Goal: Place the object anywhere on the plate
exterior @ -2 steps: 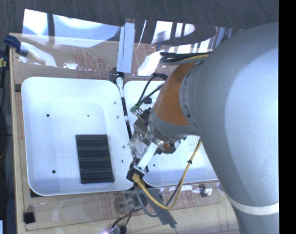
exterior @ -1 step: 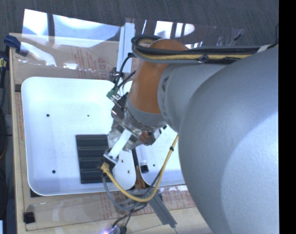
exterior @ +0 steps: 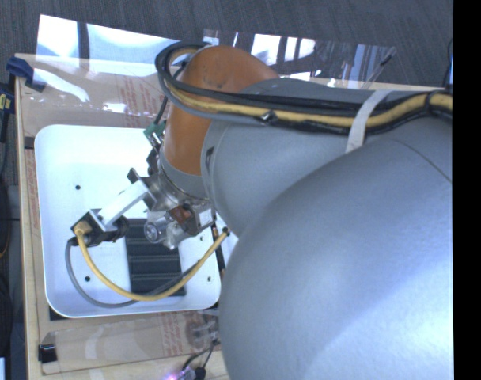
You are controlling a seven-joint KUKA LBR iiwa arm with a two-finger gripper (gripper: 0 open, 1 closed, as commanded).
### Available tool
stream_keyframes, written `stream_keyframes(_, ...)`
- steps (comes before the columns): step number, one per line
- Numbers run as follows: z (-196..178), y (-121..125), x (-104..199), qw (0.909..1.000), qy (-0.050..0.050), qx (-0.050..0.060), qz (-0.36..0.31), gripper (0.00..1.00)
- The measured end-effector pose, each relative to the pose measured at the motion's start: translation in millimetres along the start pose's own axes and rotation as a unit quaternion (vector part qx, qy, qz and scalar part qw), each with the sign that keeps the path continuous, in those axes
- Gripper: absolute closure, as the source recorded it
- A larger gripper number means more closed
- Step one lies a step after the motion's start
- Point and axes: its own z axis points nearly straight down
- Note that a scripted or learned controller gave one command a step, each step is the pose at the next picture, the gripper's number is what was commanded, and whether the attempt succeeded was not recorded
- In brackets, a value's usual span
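White bin [exterior: 58, 212], lower left: hand [exterior: 160, 231] low over dark ribbed object [exterior: 149, 266]; its grip we cannot tell. We'd confirm hold before lifting.

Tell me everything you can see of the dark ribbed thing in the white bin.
The dark ribbed slab is a flat rectangle, black to dark grey, with straight parallel ridges running along its length; it looks like moulded plastic or rubber. It lies flat on the floor of the white bin, in the bin's lower right part as the camera sees it. The gripper hangs over its far end and hides it, so contact there cannot be judged.
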Motion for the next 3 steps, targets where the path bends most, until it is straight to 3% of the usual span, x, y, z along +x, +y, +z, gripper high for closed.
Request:
stream_keyframes(1, 43, 90, 29, 0.9962, -0.004, 0.002, -0.086, 1.0)
stream_keyframes(2, 89, 134, -12, 0.9964, -0.002, 0.002, -0.085, 1.0)
stream_keyframes(3, 89, 65, -26, 0.9845, -0.002, 0.003, -0.176, 1.0)
